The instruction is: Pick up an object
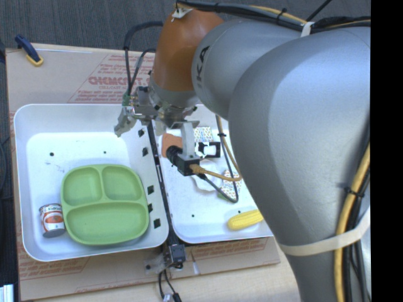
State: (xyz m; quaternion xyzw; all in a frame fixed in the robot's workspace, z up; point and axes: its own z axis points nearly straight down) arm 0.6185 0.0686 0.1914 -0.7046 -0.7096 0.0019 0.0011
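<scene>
My gripper (140, 115) hangs below the orange wrist band, over the wall between the two white bins, near their far end. Just to its right in the right bin (189, 231) lies a small orange object (170, 143), partly hidden by the wrist hardware, and a patterned white packet (203, 134). A yellow corn cob (244, 219) rests near the right bin's front edge. A thin wire-like utensil (225, 186) lies in the middle of that bin. I see nothing held by the gripper.
The left bin (31, 124) holds a green divided plate (104, 203) and a small can (52, 219) at its front left. Cardboard (94, 80) lies under both bins. My arm covers the right bin's far right side.
</scene>
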